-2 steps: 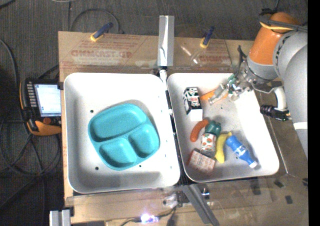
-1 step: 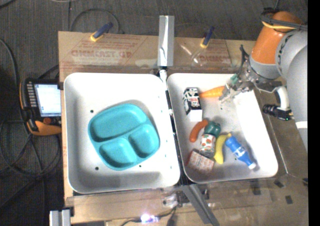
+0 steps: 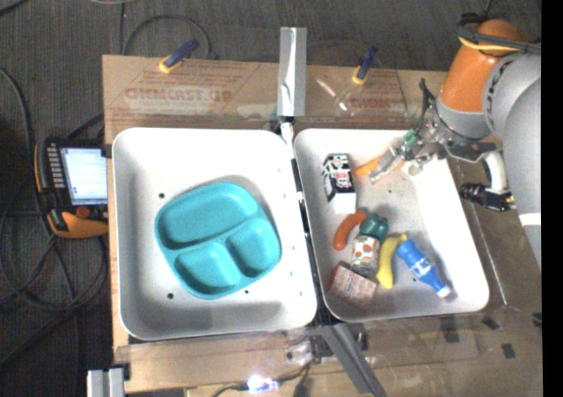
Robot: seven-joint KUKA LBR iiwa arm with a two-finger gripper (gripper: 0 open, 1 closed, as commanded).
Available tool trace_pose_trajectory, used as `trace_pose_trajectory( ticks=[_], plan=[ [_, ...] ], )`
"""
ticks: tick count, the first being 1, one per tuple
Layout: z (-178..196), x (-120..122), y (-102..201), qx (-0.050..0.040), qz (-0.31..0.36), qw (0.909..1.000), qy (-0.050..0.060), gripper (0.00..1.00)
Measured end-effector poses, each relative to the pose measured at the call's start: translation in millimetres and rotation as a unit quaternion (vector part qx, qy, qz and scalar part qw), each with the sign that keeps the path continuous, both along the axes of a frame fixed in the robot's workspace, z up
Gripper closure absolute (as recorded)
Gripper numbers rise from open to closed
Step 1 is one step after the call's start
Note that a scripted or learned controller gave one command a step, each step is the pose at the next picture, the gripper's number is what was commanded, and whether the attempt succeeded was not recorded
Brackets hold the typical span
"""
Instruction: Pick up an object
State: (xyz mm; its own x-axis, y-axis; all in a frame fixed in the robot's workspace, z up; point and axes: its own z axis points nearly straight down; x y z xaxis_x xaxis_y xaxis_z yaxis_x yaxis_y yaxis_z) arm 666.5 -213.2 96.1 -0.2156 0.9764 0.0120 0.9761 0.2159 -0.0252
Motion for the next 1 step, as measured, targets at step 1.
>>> trace_pose_trajectory(
  ticks=[1],
  plan=[
    [8.6, 0.0, -1.0, -0.0024, 0.000, 1.0000, -0.001, 1.00]
  ],
)
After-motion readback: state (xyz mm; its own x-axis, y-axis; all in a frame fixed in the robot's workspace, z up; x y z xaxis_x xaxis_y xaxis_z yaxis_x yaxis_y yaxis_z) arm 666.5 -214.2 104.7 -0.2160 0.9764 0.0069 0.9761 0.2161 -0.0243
